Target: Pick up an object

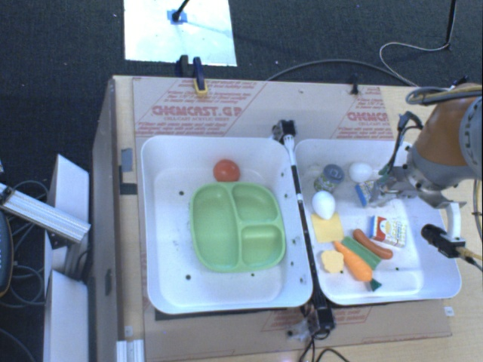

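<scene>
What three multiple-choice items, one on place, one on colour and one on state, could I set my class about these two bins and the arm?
1. Where does the red tomato lie?
A. In the left bin, just beyond the divided plate
B. In the right bin, by the carrot
C. On the cardboard outside both bins

2. What colour is the divided plate?
A. Blue
B. Green
C. Yellow

3. How does the divided plate stand?
A. Flipped upside down
B. Leaning upright on the bin wall
C. Flat, with its compartments facing up

Answers:
1 A: the tomato sits inside the left bin, against the plate's far rim.
2 B: the plate is pale green throughout.
3 C: its three hollows show from above, and it lies flat on the bin floor.
</scene>
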